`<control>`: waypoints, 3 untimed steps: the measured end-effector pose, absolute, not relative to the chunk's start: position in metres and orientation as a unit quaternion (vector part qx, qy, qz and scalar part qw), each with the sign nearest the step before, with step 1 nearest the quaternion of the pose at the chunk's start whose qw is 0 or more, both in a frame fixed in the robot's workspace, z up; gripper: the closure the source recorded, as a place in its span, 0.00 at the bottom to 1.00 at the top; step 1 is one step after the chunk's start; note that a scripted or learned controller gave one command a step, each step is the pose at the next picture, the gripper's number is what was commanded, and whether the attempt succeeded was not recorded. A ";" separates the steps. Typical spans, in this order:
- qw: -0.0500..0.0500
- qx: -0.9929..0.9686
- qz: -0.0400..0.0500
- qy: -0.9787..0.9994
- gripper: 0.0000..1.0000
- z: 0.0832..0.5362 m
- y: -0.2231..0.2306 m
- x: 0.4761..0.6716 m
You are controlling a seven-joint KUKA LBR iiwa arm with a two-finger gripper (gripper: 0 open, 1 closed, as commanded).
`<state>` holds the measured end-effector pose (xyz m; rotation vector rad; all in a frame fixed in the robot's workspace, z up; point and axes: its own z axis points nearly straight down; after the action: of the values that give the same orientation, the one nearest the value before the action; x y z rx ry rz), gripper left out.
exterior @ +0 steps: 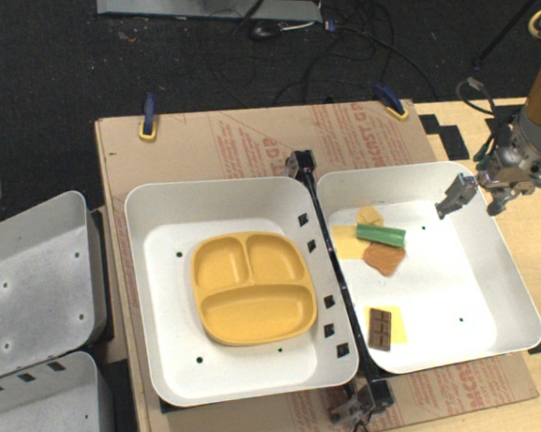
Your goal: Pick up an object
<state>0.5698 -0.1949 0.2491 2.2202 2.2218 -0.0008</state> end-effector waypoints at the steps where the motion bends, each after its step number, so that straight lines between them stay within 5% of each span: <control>1: -0.002 0.706 -0.001 0.708 0.00 0.200 -0.189 0.577; 3: 0.000 0.708 0.000 0.707 0.00 0.091 -0.188 0.580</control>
<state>0.5803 -0.1877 0.0906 2.2236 2.2203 -0.0005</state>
